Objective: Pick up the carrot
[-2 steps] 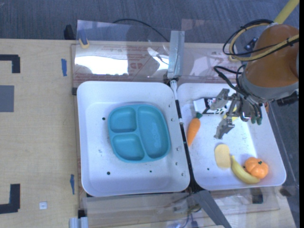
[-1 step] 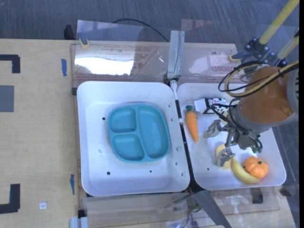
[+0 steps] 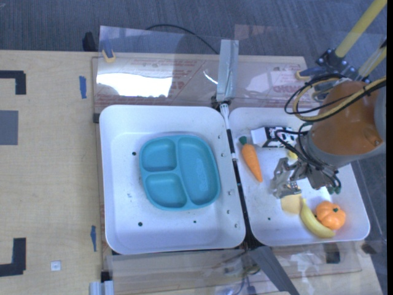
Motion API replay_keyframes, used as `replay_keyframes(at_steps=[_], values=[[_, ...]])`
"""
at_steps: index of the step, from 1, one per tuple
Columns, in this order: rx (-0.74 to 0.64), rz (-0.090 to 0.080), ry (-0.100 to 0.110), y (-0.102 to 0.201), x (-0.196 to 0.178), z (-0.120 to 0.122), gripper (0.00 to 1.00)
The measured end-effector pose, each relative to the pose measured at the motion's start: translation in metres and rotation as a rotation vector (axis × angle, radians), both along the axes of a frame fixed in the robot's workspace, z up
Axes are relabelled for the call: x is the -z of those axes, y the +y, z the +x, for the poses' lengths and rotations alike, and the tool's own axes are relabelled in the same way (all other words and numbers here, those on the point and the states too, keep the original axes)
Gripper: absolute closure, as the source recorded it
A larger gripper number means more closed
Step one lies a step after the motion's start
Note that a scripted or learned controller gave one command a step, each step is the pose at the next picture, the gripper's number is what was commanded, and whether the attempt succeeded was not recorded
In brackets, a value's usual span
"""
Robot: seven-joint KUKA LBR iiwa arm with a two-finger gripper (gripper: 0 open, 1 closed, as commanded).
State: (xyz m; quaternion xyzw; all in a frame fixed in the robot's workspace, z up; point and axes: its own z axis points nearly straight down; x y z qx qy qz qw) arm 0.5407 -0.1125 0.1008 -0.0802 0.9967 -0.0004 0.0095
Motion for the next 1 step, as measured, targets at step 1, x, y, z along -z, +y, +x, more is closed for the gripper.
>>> replay_keyframes(at_steps=[1], values=[[0.152, -0.001, 0.004, -0.0248, -0.1582, 0.0031, 1.00]])
